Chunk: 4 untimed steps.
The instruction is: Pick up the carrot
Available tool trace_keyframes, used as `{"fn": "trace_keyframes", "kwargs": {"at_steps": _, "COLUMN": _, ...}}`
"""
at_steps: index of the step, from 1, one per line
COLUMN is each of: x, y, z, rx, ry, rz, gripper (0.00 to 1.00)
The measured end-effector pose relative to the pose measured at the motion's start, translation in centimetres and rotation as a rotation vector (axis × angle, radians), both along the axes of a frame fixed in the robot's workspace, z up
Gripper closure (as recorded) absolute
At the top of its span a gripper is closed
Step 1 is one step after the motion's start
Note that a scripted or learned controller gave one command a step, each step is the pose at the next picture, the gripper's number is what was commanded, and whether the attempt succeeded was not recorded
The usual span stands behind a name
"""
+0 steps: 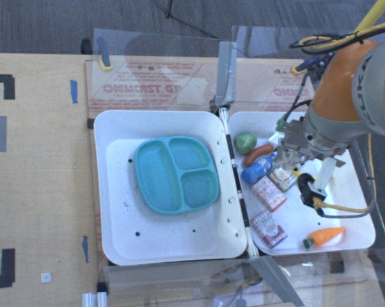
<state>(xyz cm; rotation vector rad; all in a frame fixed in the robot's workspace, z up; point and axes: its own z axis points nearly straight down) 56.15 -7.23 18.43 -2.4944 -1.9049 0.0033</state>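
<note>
The carrot [325, 236] lay in the near right corner of the right bin [362, 190], orange with a short green top pointing left, its tip toward the bin's right wall, well apart from the jaws [287, 165]. Just to its left sat a small printed packet [268, 228], and farther back another packet [268, 193], a blue bottle-like item [257, 169], a reddish sausage-shaped piece [260, 152] and a round green object [245, 142], all crowded toward the bin's left wall. The left bin [116, 139] held a teal plastic plate [177, 174] with three compartments, smooth and rounded at the corners. Both bins were shallow, white and matte, resting on a pale wooden desk [39, 171] marked with blue and black tape, with clear panels standing at the back and dark carpet beyond. The arm [346, 98] came in from the right, grey with its orange band bulging above the wrist, yellow and black cables trailing over it. The jaws hung low over the cluster at the middle of the right bin, near a small box [283, 178]; whether they were released or clenched I could not tell
</note>
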Motion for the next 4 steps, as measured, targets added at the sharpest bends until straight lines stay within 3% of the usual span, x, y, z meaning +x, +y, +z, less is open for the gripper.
{"fn": "trace_keyframes", "kwargs": {"at_steps": 1, "x": -4.9, "y": -0.7, "z": 0.0, "rx": 0.0, "ry": 0.0, "rz": 0.087, "gripper": 1.0}}
{"fn": "trace_keyframes", "kwargs": {"at_steps": 4, "x": -4.7, "y": -0.9, "z": 2.8, "rx": -0.005, "ry": -0.004, "rz": 0.085, "gripper": 1.0}}
